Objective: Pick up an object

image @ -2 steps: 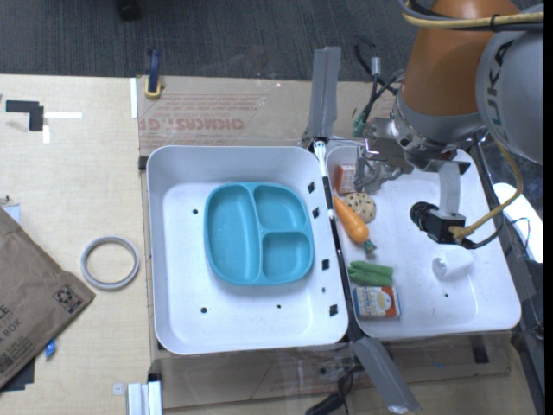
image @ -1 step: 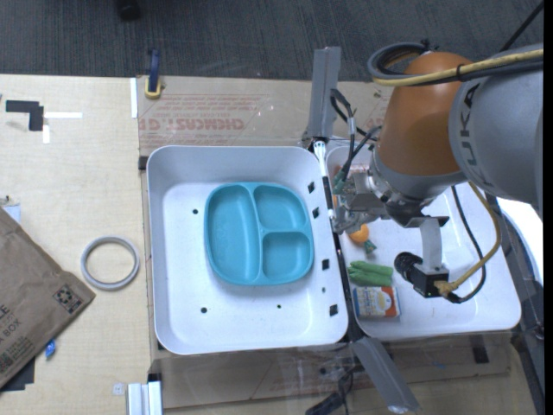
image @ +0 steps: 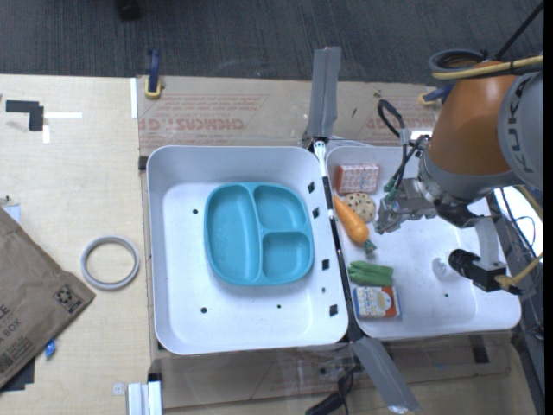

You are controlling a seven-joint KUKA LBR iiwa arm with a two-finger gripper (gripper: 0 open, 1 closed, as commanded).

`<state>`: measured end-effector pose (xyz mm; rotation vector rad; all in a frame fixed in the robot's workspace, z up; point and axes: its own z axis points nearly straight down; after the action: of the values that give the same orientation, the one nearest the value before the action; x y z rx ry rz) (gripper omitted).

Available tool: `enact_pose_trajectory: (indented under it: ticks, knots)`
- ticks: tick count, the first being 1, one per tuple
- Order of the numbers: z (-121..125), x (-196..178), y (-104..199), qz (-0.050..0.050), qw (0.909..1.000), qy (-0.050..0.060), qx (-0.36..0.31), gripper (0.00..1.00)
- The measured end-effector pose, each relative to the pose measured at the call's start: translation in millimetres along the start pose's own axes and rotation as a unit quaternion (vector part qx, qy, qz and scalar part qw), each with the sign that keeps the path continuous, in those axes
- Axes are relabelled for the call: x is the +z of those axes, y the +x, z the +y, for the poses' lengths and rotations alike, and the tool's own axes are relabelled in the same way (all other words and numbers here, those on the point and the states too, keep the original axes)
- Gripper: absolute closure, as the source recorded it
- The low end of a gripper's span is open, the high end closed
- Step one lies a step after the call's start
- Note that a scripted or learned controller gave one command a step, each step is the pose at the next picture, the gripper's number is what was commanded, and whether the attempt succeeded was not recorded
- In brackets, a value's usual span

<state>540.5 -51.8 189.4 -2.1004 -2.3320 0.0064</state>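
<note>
Right bin (image: 484,314), my gripper (image: 389,217), grip state I cannot tell, poised beside carrot (image: 351,220) and cookie (image: 359,206): I judge a misaimed descent may nudge the crowded items aside, grasping nothing.

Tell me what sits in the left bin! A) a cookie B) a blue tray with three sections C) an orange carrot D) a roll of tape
B, because the blue tray lies alone in the middle of the left bin, while the carrot and cookie are in the right bin.
</note>
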Motion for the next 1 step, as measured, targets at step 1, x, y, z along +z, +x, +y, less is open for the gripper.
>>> enact_pose_trajectory:
  ticks: [1]
  knots:
    - [0.1, -0.1, 0.2, 0.000, 1.0000, 0.000, 0.000, 0.00]
